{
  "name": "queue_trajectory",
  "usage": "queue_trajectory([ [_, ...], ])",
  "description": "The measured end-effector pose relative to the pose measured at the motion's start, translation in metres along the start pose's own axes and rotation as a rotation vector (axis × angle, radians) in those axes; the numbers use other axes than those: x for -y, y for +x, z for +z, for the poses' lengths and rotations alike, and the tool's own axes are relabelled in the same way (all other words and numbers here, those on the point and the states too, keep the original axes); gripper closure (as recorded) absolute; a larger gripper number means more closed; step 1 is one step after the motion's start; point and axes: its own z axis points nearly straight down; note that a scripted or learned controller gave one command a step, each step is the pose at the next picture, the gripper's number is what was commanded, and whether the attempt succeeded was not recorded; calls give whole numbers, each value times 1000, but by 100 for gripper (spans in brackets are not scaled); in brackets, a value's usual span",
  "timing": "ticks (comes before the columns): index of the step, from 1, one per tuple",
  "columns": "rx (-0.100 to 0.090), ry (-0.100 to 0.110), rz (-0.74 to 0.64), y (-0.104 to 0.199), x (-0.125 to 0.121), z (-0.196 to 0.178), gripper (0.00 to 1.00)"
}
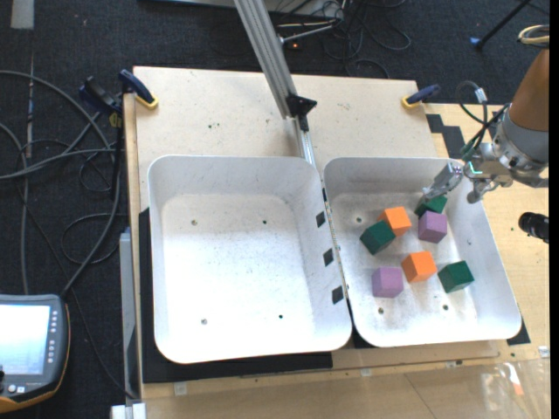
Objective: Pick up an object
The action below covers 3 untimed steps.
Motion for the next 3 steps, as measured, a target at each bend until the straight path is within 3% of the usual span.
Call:
queue_trajectory([
  [1, 2, -2, -2, 0, -1, -2, 0],
  [2, 0, 0, 0, 6, 5, 44, 0],
  [3, 8, -20, 1, 4, -3, 78, 0],
])
